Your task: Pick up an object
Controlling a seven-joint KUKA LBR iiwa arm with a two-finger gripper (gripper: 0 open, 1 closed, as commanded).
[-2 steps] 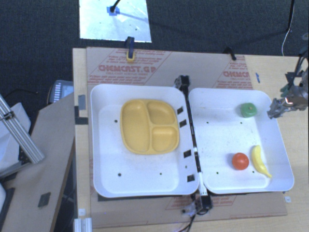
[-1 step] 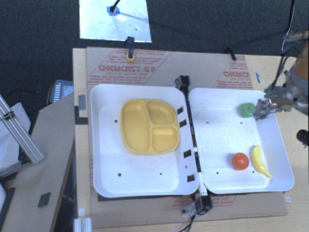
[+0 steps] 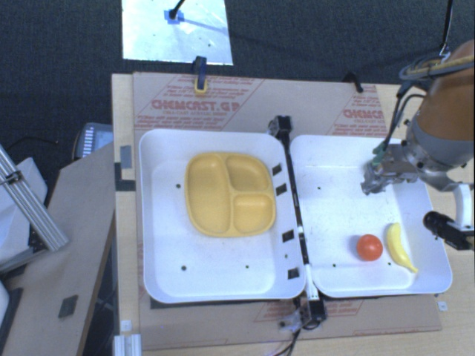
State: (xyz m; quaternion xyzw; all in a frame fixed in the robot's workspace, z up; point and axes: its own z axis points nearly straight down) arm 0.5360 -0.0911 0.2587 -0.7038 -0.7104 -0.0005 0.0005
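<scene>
I see a red ball (image 3: 369, 248) and a banana (image 3: 399, 247) just beside each other near the front of the right bin (image 3: 334, 199). The tool (image 3: 375, 180) hangs above that bin's far right part, apart from both; I cannot tell its state. A yellow 3-compartment plate (image 3: 228, 194) lies in the left bin (image 3: 159, 221).

So the left bin (image 3: 159, 221) has a yellow divided plate (image 3: 228, 193) sitting roughly in its middle, three compartments, lying flat. Over in the right bin (image 3: 334, 199) there's a red tomato-looking ball (image 3: 369, 248) just beside a banana (image 3: 399, 248) near the front right corner, close together but I can't tell if they touch. The gripper (image 3: 377, 180) hangs over the back right part of that bin, well apart from both, nothing in it that I can see.
</scene>
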